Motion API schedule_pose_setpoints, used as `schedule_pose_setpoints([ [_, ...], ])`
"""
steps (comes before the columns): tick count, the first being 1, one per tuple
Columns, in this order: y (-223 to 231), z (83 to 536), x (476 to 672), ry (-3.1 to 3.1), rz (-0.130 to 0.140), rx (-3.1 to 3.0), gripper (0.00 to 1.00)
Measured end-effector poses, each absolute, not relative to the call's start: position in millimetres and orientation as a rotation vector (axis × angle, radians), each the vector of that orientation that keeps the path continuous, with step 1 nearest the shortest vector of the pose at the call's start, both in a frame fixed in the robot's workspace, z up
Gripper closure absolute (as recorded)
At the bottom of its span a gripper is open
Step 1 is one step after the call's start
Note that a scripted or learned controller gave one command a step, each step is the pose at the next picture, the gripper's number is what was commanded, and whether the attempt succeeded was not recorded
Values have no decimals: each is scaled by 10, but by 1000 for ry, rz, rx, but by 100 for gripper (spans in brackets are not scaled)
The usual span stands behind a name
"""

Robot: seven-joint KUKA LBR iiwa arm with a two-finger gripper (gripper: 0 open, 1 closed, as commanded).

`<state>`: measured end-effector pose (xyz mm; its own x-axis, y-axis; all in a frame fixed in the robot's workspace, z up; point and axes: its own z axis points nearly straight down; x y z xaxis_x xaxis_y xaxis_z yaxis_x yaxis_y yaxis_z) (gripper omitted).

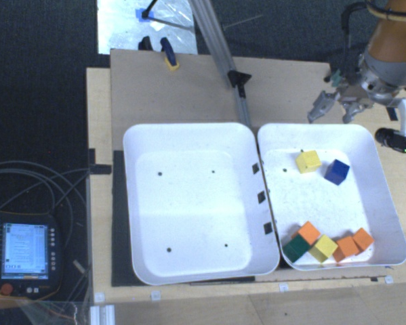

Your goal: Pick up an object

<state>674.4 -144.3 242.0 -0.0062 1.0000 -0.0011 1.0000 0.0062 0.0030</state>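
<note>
My gripper (335, 110) hangs above the far rim of the right bin (386, 202), open, with nothing between its fingers. Below it in that bin lie a yellow cube (308, 161) and a blue cube (337, 171), side by side near the far wall. At the bin's near edge sits a cluster: an orange cube (309, 232), a dark green cube (296, 248), a second yellow cube (322, 248), and two more orange cubes (354, 243).
The left bin (189, 202) sits beside the right one. A slanted grey pole (216, 36) runs down to the gap between the bins' far corners. A tablet (23, 252) with cables lies at the lower left, off the bench.
</note>
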Motion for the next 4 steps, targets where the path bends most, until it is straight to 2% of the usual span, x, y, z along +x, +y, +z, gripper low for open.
schedule_pose_setpoints([
  [1, -1445, 2420, 6744, 2226, 1, 2213, 0],
  [3, -1410, 1185, 6704, 2228, -4, 2218, 0],
  [4, -1406, 1062, 6712, 2226, 0, 2214, 0],
])
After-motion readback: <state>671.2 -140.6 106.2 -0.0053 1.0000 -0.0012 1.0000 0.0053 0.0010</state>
